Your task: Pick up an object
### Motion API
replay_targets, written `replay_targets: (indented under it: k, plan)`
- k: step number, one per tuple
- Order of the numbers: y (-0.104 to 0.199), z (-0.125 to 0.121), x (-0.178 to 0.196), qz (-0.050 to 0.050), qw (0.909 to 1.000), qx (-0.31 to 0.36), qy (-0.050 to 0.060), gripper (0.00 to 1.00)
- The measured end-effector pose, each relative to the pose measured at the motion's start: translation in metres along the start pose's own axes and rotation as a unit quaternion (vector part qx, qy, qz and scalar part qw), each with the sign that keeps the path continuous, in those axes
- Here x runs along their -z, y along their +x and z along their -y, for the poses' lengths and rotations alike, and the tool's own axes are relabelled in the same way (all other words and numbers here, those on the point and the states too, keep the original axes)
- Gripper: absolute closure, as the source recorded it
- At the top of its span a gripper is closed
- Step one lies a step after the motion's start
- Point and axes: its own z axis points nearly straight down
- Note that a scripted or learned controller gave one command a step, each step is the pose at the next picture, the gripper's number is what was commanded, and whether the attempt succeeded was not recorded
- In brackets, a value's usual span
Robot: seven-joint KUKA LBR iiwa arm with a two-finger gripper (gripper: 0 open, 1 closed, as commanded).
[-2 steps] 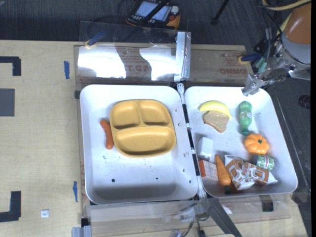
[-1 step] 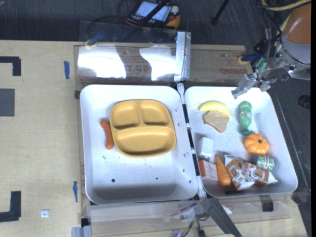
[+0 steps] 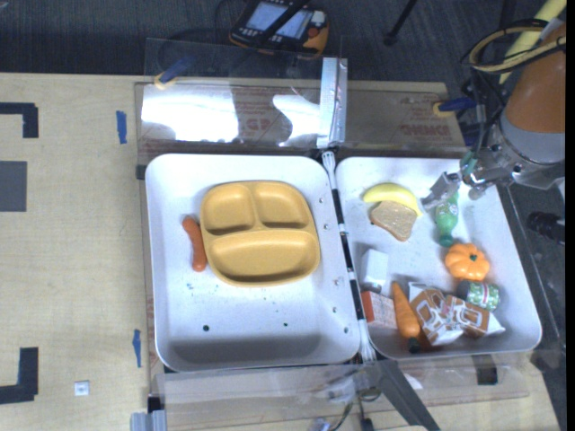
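My gripper [image 3: 456, 183] hangs over the back right part of the right bin [image 3: 526, 281], on the grey arm with its orange band [image 3: 537, 101]. Just below it lies a small green object [image 3: 446, 222]. To its left a yellow banana [image 3: 390, 194] rests against a slice of bread [image 3: 393, 219]. An orange pumpkin [image 3: 466, 261], a small green-labelled can [image 3: 482, 294], a printed box [image 3: 446, 315], a carrot [image 3: 405, 310] and a white block [image 3: 374, 265] fill the front of that bin.
The left bin [image 3: 171, 303] holds a yellow divided plate [image 3: 259, 232] with an orange sausage [image 3: 195, 243] at its left side. A clear panel [image 3: 234, 110] stands behind the bins. Cables and a handheld pendant [image 3: 277, 22] lie beyond the bench.
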Motion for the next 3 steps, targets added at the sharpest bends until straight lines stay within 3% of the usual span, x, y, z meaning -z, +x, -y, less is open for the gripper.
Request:
replay_targets:
  k: [1,2,3]
  plan:
    - [-0.040,0.000,-0.101,0.000,0.9991,0.042,-0.001,0.00]
    - [-0.040,-0.002,-0.091,0.001,0.9991,0.043,-0.002,1.00]
    - [-0.008,0.036,-0.077,-0.001,0.9979,-0.065,0.001,1.00]
